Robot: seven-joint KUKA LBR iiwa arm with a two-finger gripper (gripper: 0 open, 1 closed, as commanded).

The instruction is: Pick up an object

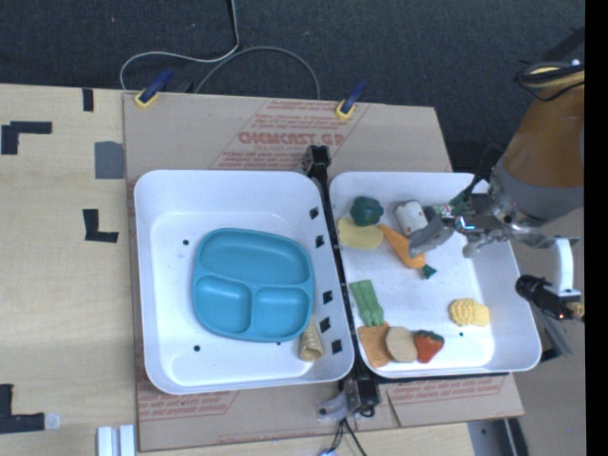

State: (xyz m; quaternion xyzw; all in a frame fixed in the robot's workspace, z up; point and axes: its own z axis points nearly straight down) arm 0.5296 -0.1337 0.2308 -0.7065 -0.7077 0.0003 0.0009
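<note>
On the counter's right bin (503,350), the gripper (429,236) hangs low among toy food, whether open or closed I cannot tell, with the carrot (403,246) just left of it, long axis running diagonally.

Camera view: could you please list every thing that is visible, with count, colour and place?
bins: 2, white, side by side on the cardboard sheet
divided plate: 1, blue, middle of the left bin
pale toy piece: 1, beige, left bin, near corner by the divider
green round toy: 1, dark green, right bin, far left
yellow toy: 1, pale yellow, just below the green round one
carrot: 1, orange, right bin, beside the gripper
small can: 1, white, right bin, far side
green strip: 1, green, right bin, left part
corn: 1, yellow, right bin, right part
cluster of toy food: 3 pieces, orange, tan, red, right bin, near edge
clamps: 2, blue and yellow, far edge of the cardboard
gripper: 1, grey, over the right bin
arm: 1, grey with orange band, at right
</note>
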